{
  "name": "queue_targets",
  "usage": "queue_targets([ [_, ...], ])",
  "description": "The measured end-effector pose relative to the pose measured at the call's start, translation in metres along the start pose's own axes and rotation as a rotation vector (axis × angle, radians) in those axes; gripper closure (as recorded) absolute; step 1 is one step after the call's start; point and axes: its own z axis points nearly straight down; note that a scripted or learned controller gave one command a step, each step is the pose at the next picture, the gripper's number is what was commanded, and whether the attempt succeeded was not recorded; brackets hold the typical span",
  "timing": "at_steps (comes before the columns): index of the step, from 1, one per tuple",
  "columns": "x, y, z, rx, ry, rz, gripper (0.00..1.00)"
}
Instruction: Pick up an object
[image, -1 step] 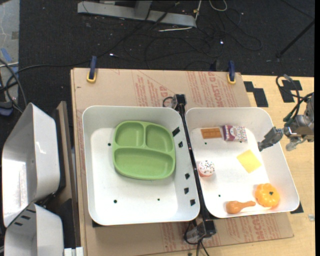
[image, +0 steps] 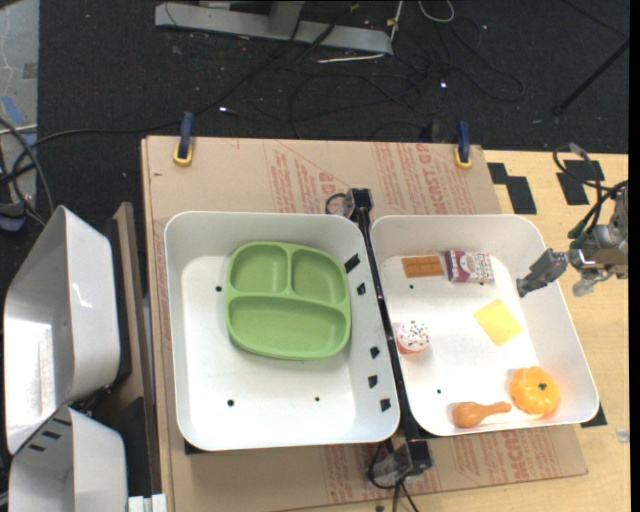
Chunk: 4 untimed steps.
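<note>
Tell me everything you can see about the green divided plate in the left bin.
The green divided plate is a pale green, smooth, plastic-looking piece with rounded corners and a raised rim. Ridges split it into three compartments: two smaller ones along the far side and one long one along the near side. All three hold nothing. It lies flat and right side up on the floor of the left bin, toward the far half, turned slightly askew. Nothing else touches it.

I count two shallow white bins side by side: the left bin (image: 190, 330) at nine o'clock and the right bin (image: 560, 330) at three. The left one holds one green divided plate (image: 288, 300). The right one holds six items: one orange wafer (image: 421, 266), one maroon packet (image: 468, 266), one yellow square (image: 498, 321), one frosted cupcake (image: 412, 336), one orange pumpkin (image: 534, 390) and one orange gourd (image: 477, 411).
</note>
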Motion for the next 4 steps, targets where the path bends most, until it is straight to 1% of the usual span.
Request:
queue_targets([
  [1, -0.003, -0.005, 0.045, 0.004, 0.001, 0.003, 0.0],
  [2, -0.003, -0.005, 0.109, 0.005, 0.002, 0.003, 0.0],
  [3, -0.003, 0.002, 0.155, 0.003, 0.002, 0.002, 0.0],
  [4, -0.004, 0.003, 0.142, -0.001, 0.0, 0.002, 1.0],
])
